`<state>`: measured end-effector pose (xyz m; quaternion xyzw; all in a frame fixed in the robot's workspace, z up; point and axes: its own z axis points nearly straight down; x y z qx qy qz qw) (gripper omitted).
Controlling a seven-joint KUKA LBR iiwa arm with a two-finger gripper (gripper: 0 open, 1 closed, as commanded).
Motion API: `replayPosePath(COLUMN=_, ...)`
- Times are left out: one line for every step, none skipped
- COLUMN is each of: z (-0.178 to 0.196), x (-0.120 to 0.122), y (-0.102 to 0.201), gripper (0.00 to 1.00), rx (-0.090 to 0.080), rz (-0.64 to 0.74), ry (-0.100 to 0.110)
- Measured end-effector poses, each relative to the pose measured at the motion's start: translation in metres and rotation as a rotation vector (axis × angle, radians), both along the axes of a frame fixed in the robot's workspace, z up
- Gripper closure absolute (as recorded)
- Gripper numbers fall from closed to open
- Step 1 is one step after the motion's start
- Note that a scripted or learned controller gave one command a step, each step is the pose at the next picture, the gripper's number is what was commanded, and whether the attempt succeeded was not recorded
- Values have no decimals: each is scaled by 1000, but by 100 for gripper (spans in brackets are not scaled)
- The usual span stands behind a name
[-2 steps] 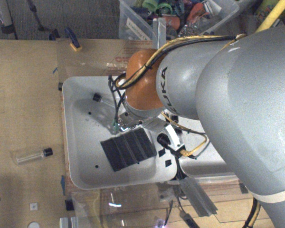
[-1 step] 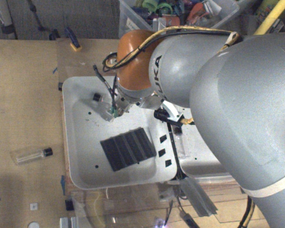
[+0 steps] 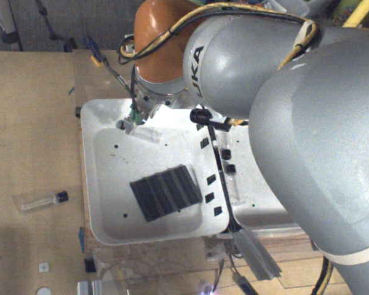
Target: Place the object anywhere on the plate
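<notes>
A dark ribbed rectangular plate [image 3: 166,191] lies flat in the lower middle of the left bin [image 3: 101,223]. A small clear, tube-like object [image 3: 149,134] rests on the bin floor near the far left corner, above the plate. My gripper [image 3: 130,121] hangs low over that corner, its tip just left of the clear object and very close to it. The orange-banded wrist above hides most of the gripper. I see nothing lying on the plate.
The arm's grey bulk covers most of the right bin [image 3: 252,195]. Black clips line the divider [image 3: 220,165] between the bins. A clear vial with a dark cap [image 3: 42,200] lies on the wooden bench, left of the bin.
</notes>
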<state>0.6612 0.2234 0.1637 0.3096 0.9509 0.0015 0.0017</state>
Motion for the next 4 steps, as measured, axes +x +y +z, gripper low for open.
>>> replayPosePath(z=-42, x=-20, y=-74, gripper=100, rx=-1, rz=197, ry=3)
replayPosePath(z=-34, x=-15, y=-3, gripper=100, rx=0, rz=390, ry=-3)
replayPosePath(z=-37, x=-4, y=2, gripper=100, rx=-2, rz=654, ry=-4)
replayPosePath(z=-49, x=6, y=3, gripper=100, rx=-2, rz=809, ry=-5)
